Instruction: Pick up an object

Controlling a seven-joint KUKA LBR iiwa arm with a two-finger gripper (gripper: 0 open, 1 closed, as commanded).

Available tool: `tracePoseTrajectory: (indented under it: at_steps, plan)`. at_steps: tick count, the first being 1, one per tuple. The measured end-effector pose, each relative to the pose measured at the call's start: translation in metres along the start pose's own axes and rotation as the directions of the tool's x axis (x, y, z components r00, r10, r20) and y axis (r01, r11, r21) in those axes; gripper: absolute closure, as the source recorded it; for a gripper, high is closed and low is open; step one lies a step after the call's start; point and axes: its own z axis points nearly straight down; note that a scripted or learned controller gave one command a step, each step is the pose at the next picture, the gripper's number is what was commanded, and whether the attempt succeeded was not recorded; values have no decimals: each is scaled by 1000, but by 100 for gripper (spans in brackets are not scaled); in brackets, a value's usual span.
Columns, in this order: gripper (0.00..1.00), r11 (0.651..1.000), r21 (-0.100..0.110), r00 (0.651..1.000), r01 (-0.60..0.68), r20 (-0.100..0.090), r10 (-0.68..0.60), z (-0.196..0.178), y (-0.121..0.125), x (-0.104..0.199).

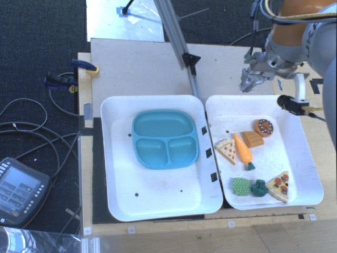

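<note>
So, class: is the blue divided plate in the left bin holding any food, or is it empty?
Empty. All three compartments of the blue plate show bare blue; the toy foods, such as the carrot and donut, lie in the right bin.

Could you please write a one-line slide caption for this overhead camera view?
Gripper poised above the right bin of toy food; blue divided plate in the left bin.

Arm enters from the upper right, orange band above the wrist. Hand (253, 80) points down, holding nothing.
</note>
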Motion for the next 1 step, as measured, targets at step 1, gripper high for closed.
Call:
tracePoseTrajectory:
  at_steps: [1]
  plan:
    - [100, 1000, 0, 1000, 2, 0, -2, -56, 2, 0]
